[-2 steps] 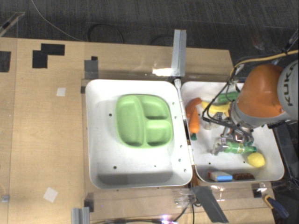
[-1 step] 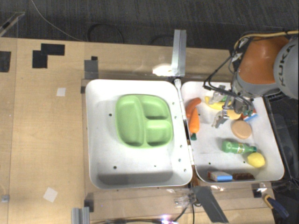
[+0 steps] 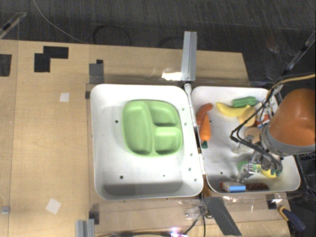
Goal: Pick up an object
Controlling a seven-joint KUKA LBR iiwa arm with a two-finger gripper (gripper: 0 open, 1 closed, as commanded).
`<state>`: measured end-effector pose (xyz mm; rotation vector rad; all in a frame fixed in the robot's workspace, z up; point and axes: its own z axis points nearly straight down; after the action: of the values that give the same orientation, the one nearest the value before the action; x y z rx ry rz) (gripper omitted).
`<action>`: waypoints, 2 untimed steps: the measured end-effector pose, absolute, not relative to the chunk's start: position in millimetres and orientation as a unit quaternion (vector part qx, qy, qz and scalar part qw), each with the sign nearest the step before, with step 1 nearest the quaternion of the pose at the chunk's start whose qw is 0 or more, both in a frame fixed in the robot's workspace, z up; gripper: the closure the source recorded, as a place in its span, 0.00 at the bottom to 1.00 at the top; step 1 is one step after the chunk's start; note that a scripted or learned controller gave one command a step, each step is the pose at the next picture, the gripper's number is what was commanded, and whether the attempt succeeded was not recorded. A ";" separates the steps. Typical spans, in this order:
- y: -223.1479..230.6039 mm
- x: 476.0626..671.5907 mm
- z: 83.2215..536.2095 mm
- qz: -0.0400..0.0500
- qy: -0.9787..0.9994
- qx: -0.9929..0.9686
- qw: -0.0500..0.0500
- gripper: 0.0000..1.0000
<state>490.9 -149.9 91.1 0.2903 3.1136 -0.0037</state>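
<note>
- Wooden bench (image 3: 44,147) spreads under everything, and on it we see two white bins side by side.
- Left bin (image 3: 106,177) carries a green divided tray (image 3: 150,127), sitting toward its 12 o'clock half.
- Right bin (image 3: 217,152) is the busy one, with the arm (image 3: 294,120) and its orange band coming in from 3 o'clock.
- We've got the gripper (image 3: 256,166) low in the right bin, toward 5 o'clock; cables crowd it, so we cannot tell how its fingers stand.
- An orange carrot (image 3: 204,124) lies at the bin's 9 o'clock wall.
- A yellow banana (image 3: 229,110) sits at 12 o'clock, with a green piece (image 3: 244,102) just above it.
- A small blue-and-dark bar (image 3: 242,186) lies along the 6 o'clock rim.
- Something yellow-green (image 3: 269,173) shows just beside the gripper; we can't name it.
</note>
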 end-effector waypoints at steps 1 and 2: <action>-171.3 541.5 90.2 -0.001 0.999 0.042 0.009 0.00; -170.4 546.6 105.0 -0.003 0.999 0.040 0.017 1.00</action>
<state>546.6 -170.4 105.0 0.1228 3.1044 -0.0089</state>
